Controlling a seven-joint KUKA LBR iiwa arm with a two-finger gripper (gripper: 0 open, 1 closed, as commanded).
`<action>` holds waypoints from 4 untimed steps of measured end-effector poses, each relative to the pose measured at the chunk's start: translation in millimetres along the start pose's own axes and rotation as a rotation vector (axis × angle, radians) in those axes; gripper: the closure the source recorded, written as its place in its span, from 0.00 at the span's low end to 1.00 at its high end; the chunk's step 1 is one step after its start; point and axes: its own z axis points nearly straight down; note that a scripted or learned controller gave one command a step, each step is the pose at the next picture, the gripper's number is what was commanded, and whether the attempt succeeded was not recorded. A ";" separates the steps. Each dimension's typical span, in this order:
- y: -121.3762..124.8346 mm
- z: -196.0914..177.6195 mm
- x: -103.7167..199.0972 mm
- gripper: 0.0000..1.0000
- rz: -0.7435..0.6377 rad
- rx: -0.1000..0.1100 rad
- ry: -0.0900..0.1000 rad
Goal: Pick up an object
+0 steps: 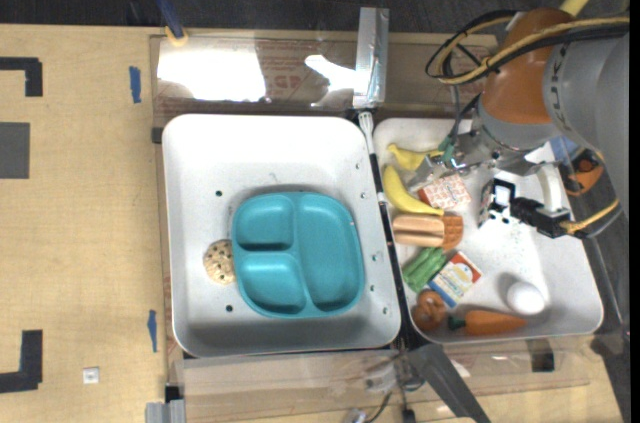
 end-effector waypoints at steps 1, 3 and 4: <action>32.3 13.6 -11.2 0.00 0.055 0.026 0.010; 30.5 5.0 -13.4 0.00 0.054 0.035 0.008; 29.4 -2.2 -12.8 1.00 0.050 0.044 0.010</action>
